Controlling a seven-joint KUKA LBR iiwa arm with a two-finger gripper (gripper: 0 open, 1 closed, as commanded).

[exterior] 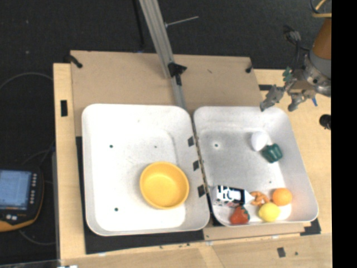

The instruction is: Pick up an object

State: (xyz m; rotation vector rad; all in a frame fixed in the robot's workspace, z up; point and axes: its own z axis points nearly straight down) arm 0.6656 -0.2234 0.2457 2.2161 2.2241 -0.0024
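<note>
The right bin [223, 127] holds several small items. A white lump [258, 140] and a green piece [272, 153] lie near its right wall. Along its front edge sit an orange ball [282, 196], a yellow fruit [269, 211], a red fruit [240, 216] and a black-and-white box [230, 194]. A yellow bowl [163, 184] rests in the left bin [111, 127]. My gripper [280, 101] hovers over the right bin's far right corner, well above the objects. It is open with nothing between its fingers.
A slanted metal pole [159, 32] rises from behind the seam between the bins. A handheld pendant with a screen [17, 197] lies off the bench at the left. Brown board [167, 77] surrounds the bins.
</note>
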